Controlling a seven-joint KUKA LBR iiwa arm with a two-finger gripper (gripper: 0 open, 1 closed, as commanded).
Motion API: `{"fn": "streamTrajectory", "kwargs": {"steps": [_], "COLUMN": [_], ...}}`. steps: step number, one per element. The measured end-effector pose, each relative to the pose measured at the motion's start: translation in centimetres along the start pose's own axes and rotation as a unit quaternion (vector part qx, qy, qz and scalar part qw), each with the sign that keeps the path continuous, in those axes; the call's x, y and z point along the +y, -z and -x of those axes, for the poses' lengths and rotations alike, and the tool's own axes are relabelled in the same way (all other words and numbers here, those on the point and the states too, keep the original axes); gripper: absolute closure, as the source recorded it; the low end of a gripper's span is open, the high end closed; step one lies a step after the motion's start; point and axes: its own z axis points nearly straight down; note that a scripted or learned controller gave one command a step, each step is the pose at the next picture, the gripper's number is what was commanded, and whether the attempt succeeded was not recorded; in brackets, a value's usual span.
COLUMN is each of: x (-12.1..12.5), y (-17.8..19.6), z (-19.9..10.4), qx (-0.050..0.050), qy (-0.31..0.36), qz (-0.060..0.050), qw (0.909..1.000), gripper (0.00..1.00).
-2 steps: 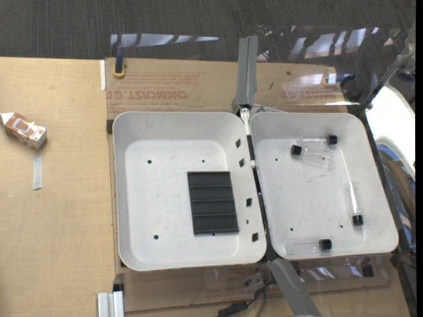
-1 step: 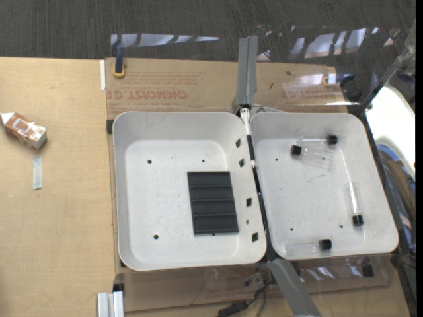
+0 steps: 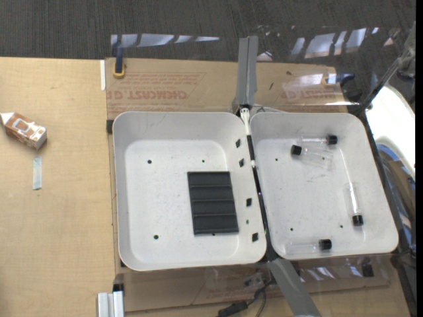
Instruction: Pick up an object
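Two shallow white bins sit side by side on the desk (image 3: 59,243), their inner edges touching along the middle. The left bin (image 3: 132,177) holds one thing: a black ribbed rectangular block (image 3: 213,203), lying flat just right of the bin's centre, its long side running away from me.

The right bin (image 3: 377,197) holds clear plastic tubes with black caps. One tube (image 3: 314,145) lies toward the far side, tilted, with a dark cap at each end. A second tube (image 3: 352,203) lies near the right wall, its cap at the near end. A third tube (image 3: 309,246) rests against the near wall, hard to make out apart from its cap.

Both bins rest on a sheet of cardboard (image 3: 158,88) with red print. A grey bar (image 3: 248,71) runs back from the seam between them.

Well off to the left, on the bare wood, lies a small orange-and-white carton (image 3: 25,131) — and just nearer, a pale strip (image 3: 37,174).

As for the tool — whether it is open or closed, I cannot tell.
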Motion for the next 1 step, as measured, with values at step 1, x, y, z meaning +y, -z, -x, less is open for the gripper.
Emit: {"fn": "streamTrajectory", "kwargs": {"steps": [1], "x": [0.0], "y": [0.02], "z": [0.0], "qx": [0.0], "qy": [0.052], "qz": [0.0], "qw": [0.9987], "gripper": [1.0]}}
